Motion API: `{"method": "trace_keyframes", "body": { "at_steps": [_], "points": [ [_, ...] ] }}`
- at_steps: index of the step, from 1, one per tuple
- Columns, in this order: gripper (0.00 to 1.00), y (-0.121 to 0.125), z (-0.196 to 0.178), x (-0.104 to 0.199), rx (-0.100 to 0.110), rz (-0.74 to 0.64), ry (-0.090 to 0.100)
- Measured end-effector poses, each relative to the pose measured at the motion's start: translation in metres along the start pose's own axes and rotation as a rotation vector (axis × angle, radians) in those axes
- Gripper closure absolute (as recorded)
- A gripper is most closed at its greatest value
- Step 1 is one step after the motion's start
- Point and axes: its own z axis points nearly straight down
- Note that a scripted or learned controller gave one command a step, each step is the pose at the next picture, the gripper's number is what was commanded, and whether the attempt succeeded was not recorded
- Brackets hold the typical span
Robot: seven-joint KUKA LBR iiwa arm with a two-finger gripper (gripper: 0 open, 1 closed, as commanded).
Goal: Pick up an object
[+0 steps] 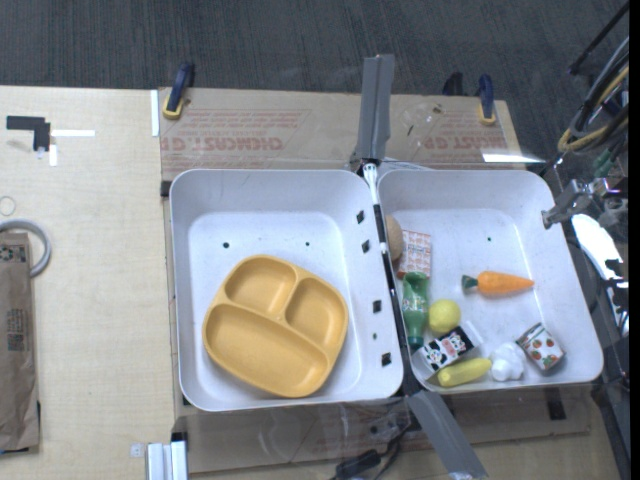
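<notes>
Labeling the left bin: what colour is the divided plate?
Yellow-orange all over, three compartments. The divided plate shows clearly in the camera view, lying in the left bin.

Shallow white left bin [200, 268], the landmark, holds a yellow three-compartment plastic plate [276, 324] lying toward its near side. A flattened brown cardboard sheet with red lettering [260, 133] lies beyond the bin's far rim, pinned by two blue-and-yellow clamps [179, 90] at its far corners. A pale wooden benchtop [80, 268] extends left of the bin, bearing a brown paper bag [16, 343] at its left edge.
</notes>
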Motion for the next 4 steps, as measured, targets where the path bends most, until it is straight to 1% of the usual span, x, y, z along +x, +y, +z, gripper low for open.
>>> {"method": "trace_keyframes", "body": {
  "at_steps": [1,2,3,4],
  "points": [
    [0.0,0.041,0.142,0.007,-0.002,-0.428,-0.001],
    [0.0,0.025,0.181,0.026,-0.003,-0.65,-0.001],
    [0.0,0.052,0.18,0.005,-0.004,-0.16,0.007],
    [0.0,0.014,0.181,0.014,-0.002,-0.248,-0.001]
  ]
}}
